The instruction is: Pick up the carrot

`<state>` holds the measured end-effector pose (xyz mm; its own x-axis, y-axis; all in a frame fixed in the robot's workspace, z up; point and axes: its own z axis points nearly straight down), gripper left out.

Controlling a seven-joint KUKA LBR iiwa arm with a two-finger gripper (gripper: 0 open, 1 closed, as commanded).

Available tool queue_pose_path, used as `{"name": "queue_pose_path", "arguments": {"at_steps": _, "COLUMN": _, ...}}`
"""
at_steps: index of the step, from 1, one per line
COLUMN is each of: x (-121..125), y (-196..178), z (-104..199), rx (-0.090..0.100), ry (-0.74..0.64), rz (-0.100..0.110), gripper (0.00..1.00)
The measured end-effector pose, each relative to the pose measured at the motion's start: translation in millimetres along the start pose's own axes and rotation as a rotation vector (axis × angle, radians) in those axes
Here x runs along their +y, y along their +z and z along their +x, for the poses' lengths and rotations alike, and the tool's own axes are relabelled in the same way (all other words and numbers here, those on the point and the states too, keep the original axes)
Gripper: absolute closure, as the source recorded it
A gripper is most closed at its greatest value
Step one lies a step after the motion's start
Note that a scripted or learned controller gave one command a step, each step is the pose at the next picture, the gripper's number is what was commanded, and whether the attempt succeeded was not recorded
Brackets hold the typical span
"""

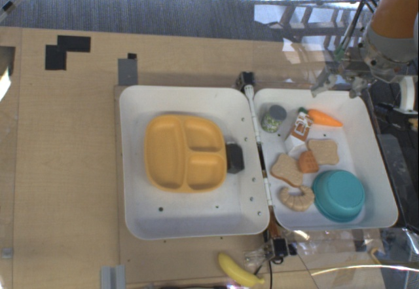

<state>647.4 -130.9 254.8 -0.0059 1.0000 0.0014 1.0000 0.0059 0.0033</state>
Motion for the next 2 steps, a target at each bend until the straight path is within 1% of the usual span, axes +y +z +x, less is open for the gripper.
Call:
{"name": "queue_pose_path", "arguments": {"at_steps": 1, "x": -13.6, "y": 84.5, "z": -51.1, "rx": 0.0, "ry": -0.277, "rz": 0.005, "gripper": 0.0}}
{"name": "queue_pose_path", "arguments": {"at_steps": 2, "x": 20.7, "y": 164.9, "z": -69.1, "rx": 0.01, "ry": -0.273, "rz": 0.008, "gripper": 0.0}}
